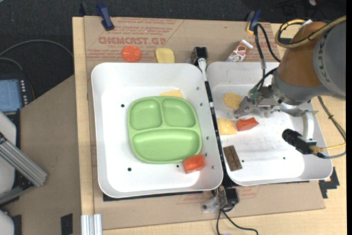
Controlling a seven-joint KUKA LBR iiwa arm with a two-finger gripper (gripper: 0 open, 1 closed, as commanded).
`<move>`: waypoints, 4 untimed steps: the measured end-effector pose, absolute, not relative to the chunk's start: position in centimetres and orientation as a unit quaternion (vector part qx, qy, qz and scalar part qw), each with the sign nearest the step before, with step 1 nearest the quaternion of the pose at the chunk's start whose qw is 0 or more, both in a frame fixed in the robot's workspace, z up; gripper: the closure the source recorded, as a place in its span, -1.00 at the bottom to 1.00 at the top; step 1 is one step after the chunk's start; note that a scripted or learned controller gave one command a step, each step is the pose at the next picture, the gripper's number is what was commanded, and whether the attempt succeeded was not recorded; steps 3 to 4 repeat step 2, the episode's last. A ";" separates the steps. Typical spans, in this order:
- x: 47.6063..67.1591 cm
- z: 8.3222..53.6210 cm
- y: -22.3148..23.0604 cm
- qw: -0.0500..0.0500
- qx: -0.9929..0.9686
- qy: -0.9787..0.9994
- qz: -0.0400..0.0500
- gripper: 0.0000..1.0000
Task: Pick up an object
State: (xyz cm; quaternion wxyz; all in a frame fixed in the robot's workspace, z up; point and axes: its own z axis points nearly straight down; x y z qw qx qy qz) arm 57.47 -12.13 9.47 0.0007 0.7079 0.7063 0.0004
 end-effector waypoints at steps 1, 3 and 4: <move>55.8 8.8 -9.5 0.006 0.708 0.706 0.000 -1.00; 55.8 9.7 -9.4 0.005 0.708 0.706 0.002 1.00; 55.8 9.7 -9.4 0.005 0.708 0.706 0.002 1.00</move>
